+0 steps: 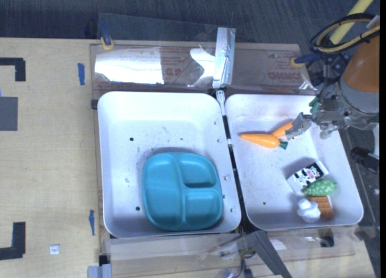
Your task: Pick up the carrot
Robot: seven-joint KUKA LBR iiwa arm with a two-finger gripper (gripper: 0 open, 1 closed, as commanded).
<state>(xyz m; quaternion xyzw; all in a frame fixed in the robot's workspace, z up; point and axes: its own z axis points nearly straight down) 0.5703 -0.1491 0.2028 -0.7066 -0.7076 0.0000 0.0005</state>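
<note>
End effector beside the smooth tapered orange carrot; finger state unclear.

Arm cut by right edge; pincer blurred.

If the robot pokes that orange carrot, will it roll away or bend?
The carrot looks like a stiff toy, so it probably won't bend. It is round and tapered, lying on its side on the smooth floor of the right bin, so a poke may roll or spin it. The gripper is by its leafy end, where a pinch could slip.
</note>
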